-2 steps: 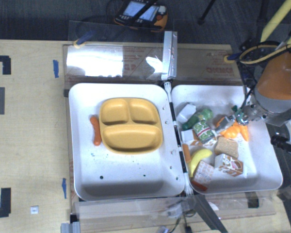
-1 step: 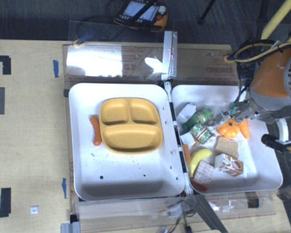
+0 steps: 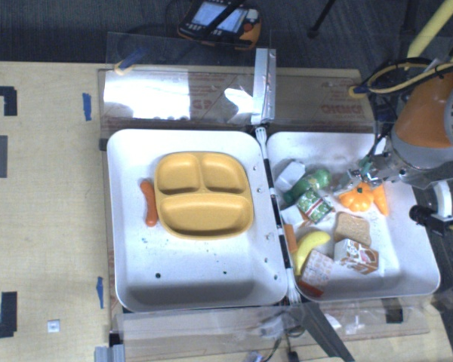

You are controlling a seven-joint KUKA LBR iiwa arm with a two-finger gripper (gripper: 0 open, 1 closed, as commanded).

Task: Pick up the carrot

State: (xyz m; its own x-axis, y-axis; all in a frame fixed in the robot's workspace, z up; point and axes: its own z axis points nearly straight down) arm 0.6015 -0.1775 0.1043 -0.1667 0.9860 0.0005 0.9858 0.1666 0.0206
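The carrot (image 3: 380, 200), a short tapered orange piece, lies in the right bin (image 3: 415, 274) near its far right side. It touches a round orange pumpkin-like toy (image 3: 355, 197) on its left. My gripper (image 3: 368, 172) hangs just above and slightly left of the carrot, over the gap between the two orange things. The arm's grey body and orange band come in from the right and hide the bin's far right corner. Nothing is visibly lifted off the bin floor.
The right bin also holds green packets (image 3: 311, 191), a banana (image 3: 311, 244), a bread slice (image 3: 352, 228), small cartons (image 3: 359, 256) and an orange stick (image 3: 289, 238) by the divider. In the left bin (image 3: 128, 277) sit a yellow divided plate (image 3: 204, 194) and an orange-red sausage (image 3: 149, 202).
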